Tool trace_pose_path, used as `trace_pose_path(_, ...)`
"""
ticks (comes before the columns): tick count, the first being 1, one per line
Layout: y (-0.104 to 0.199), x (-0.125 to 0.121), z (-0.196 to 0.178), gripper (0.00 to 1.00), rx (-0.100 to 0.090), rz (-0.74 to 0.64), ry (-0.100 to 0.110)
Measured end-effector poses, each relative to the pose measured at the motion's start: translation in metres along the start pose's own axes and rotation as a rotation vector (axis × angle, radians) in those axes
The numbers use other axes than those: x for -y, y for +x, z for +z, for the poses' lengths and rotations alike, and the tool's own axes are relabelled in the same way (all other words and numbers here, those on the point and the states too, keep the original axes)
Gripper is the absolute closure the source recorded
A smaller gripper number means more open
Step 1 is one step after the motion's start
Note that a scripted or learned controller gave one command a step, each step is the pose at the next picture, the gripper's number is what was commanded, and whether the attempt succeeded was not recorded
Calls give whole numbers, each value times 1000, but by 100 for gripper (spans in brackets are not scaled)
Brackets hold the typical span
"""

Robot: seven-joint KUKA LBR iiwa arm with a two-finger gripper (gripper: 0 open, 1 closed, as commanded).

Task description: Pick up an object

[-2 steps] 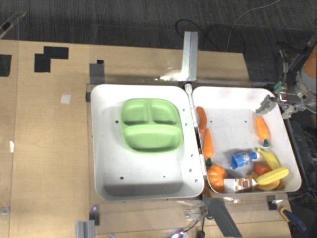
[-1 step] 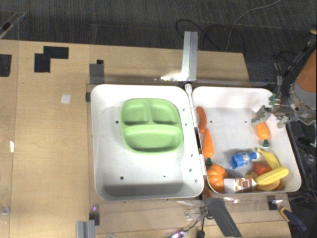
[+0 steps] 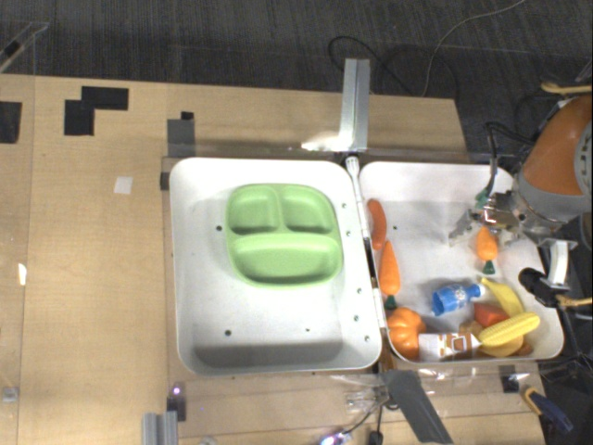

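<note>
Two shallow white bins side by side on the wooden bench [image 3: 83, 276]. The left bin [image 3: 199, 248] carries a green three-compartment tray [image 3: 283, 233], lying flat near its centre. The right bin [image 3: 422, 193] holds toy foods gathered along its left wall and lower right corner: a red sausage-like piece [image 3: 376, 221] above an orange carrot [image 3: 390, 267], both beside the divider; a small pumpkin [image 3: 405, 325]; a blue bottle [image 3: 456, 298] lying on its side; two yellow bananas [image 3: 507, 315] overlapping a partly hidden red item [image 3: 488, 314]; and a white-and-brown packet [image 3: 447, 345] whose label is too small to read. The arm [image 3: 559, 156] enters at the right edge of the frame, cut off there, its orange band visible. The hand [image 3: 486, 222] sits at the upper right of the right bin, its metal fingers [image 3: 462, 227] spread; a small orange carrot-shaped object with a green tip [image 3: 486, 246] lies just below them, and whether it is pinched or merely touched cannot be told. Cables cross the dark floor [image 3: 232, 17] at upper right.
</note>
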State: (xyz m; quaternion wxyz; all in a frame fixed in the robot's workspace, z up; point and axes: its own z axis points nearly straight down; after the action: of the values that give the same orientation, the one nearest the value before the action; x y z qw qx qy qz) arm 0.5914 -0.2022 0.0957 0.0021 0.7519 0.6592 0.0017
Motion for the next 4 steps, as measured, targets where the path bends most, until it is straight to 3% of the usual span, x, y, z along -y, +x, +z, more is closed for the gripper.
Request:
trace_pose_path(1, 0, 0, 0, 0, 0, 0, 0)
trace_pose_path(2, 1, -2, -11, 100, -1, -3, -5)
trace_pose_path(3, 50, -27, -107, 100, 0, 10, -2)
trace_pose_path(4, 50, -27, -106, 0, 0, 10, -1)
